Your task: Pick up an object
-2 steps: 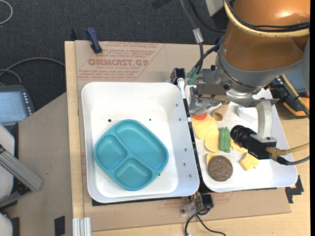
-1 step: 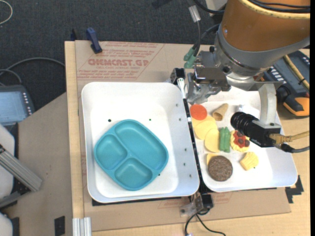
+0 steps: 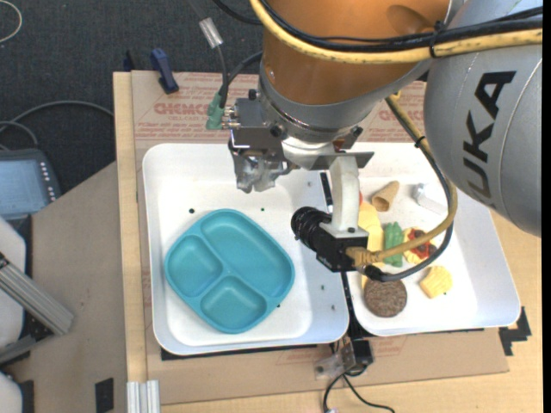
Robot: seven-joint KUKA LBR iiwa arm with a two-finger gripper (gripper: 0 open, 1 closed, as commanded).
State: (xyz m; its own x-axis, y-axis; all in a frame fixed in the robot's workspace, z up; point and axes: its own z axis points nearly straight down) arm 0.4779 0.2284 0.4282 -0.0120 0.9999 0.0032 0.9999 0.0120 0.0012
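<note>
1. The gripper (image 3: 256, 172) hangs over the far part of the left bin (image 3: 172, 179), above bare white floor, just beyond the blue tray (image 3: 228, 269).
2. Spread or pressed together? I cannot tell from this angle, and nothing shows in its grasp.
3. The tray lies flat in that bin's near half. The right bin (image 3: 480, 252) has a brown disc (image 3: 385, 297) and yellow block (image 3: 435, 280) near, a tan cone (image 3: 385, 195) far and a green piece (image 3: 393, 235) between.
4. My read: this is the approach step, with no grasp made yet.
5. The next move calls for lining up over a target, and the tray's far rim is closest. Then comes the descent and the close.
</note>
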